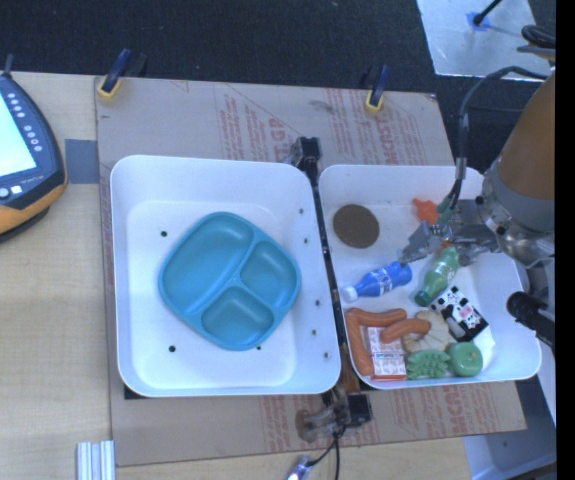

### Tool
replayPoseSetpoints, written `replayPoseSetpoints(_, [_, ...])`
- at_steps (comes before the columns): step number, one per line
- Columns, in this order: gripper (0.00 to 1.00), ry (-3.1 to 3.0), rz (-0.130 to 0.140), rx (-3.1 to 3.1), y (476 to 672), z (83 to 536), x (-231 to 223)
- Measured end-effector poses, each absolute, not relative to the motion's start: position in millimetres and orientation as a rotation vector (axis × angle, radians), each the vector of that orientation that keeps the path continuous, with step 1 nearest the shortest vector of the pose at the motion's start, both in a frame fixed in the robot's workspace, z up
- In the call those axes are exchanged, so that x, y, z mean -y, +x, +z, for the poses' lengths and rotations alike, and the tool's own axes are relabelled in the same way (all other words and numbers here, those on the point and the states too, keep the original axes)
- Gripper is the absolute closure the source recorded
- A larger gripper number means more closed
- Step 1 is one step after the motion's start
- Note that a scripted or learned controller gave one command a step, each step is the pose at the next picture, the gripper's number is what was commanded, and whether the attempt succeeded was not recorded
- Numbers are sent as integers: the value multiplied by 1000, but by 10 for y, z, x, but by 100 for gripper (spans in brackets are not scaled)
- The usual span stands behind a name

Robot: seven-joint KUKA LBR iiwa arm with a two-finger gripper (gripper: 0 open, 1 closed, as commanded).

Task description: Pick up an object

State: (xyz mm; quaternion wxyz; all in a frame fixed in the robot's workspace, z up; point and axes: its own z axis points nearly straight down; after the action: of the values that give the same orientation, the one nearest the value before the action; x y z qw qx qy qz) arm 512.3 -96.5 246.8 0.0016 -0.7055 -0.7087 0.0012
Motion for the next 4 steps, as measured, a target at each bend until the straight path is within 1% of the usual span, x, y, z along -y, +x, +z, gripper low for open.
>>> replayPoseSetpoints(1, [0,-2214,5,2225,5173,1117,1113])
replayPoseSetpoints(2, [0,-2216,3,2227,5335,915,974])
replayPoseSetpoints(3, [0,-2213,5,2224,5085,913,918])
replayPoseSetpoints(4, [100,-2209,7,2229,5089,1014,930])
